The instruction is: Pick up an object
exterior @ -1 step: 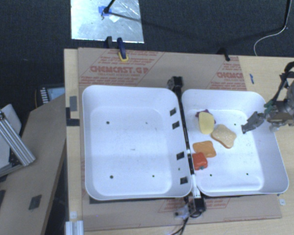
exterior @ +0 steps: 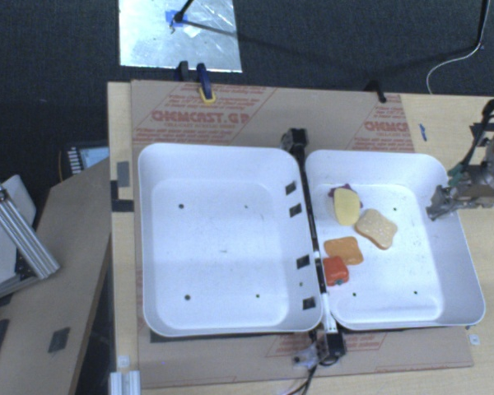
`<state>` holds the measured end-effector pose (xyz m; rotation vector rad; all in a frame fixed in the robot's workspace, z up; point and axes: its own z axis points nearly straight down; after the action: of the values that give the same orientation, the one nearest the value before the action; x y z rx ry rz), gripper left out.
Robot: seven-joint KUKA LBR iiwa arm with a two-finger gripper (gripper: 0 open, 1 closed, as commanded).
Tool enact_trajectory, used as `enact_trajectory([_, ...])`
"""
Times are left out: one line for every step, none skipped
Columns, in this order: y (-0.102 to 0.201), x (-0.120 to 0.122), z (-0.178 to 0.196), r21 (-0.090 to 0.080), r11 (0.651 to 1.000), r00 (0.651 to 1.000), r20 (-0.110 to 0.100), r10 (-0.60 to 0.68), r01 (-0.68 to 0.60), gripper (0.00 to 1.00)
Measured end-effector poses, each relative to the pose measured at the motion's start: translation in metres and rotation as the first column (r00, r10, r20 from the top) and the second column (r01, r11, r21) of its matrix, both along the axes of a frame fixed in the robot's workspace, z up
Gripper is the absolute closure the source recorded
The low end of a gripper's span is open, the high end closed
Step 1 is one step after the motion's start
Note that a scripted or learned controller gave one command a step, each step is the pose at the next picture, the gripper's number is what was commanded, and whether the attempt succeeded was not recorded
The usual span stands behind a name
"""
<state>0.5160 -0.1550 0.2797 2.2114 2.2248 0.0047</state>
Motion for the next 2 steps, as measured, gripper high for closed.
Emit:
enact_trajectory([0.09, -0.029, 0.037, 0.004, 1.0, 1.0, 0.0, 0.006, -0.006, 1.0])
enact_trajectory([0.168, -0.028, 0.072, 0.004, 1.0, 1.0, 0.001, 0.008, -0.008, 1.0])
